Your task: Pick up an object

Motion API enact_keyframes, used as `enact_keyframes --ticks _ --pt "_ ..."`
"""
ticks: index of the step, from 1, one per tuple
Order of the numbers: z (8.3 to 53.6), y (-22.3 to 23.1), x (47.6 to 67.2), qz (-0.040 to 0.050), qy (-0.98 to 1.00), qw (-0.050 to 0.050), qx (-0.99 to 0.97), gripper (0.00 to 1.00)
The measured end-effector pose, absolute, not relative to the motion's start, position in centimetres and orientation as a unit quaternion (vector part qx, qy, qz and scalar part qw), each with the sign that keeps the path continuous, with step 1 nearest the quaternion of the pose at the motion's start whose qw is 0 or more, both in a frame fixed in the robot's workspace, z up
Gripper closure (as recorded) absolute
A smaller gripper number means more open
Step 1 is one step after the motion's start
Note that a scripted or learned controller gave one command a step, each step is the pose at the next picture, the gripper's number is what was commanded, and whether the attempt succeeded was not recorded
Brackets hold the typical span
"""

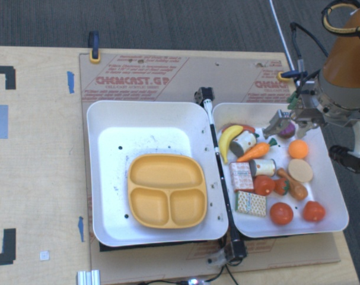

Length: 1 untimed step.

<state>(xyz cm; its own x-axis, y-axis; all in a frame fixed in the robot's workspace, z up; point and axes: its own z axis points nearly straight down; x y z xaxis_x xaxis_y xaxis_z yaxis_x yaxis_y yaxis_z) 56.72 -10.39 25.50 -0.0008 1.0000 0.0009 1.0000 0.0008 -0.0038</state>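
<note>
The arm reaches in over the far right corner of the right bin (337,209), which puts the tool (286,123) low above the far end of the toy food, just beside a small purple piece (288,129). Whether the tool is wide or narrow I cannot tell.

This bin holds the pile to pick from, crowded together: a banana (226,140) and a carrot (254,152) towards the shared rim, an orange (298,149) by the right wall, tomatoes (281,213) at the near edge.

The left bin (102,177) carries a yellow divided tray (166,190), likely the drop spot.
</note>
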Motion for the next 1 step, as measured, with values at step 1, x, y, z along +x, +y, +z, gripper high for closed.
enact_keyframes --ticks 1 --pt "16.68 -14.77 56.82 0.0013 -0.707 0.002 -0.707 0.0"
